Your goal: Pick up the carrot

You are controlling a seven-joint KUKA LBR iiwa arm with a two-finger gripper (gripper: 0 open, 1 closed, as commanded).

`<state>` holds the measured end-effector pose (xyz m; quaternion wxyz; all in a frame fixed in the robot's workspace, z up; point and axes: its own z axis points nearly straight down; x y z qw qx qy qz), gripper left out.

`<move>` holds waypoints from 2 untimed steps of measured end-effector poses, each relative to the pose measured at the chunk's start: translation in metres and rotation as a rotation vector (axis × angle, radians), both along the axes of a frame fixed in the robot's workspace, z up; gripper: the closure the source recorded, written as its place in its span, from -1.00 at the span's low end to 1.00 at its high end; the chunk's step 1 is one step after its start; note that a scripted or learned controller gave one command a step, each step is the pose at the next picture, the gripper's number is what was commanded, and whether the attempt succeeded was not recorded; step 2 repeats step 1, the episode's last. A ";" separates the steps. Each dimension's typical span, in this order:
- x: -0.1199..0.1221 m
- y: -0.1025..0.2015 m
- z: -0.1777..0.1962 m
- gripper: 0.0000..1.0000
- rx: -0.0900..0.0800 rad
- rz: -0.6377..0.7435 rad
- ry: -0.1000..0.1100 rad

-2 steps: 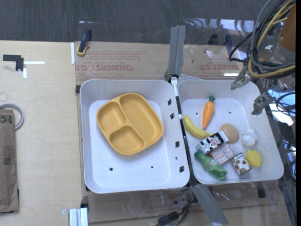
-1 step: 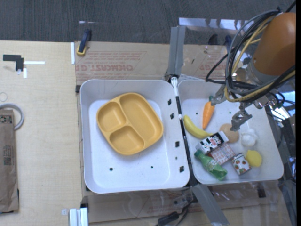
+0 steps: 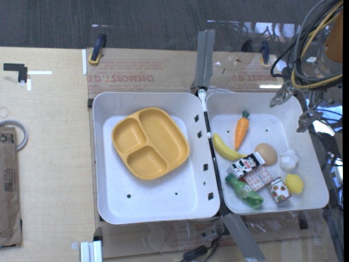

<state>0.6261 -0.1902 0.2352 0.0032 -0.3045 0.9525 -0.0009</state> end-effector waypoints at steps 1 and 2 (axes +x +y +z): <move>0.011 0.074 -0.048 -1.00 0.000 0.189 0.002; 0.011 0.074 -0.048 -1.00 0.000 0.189 0.002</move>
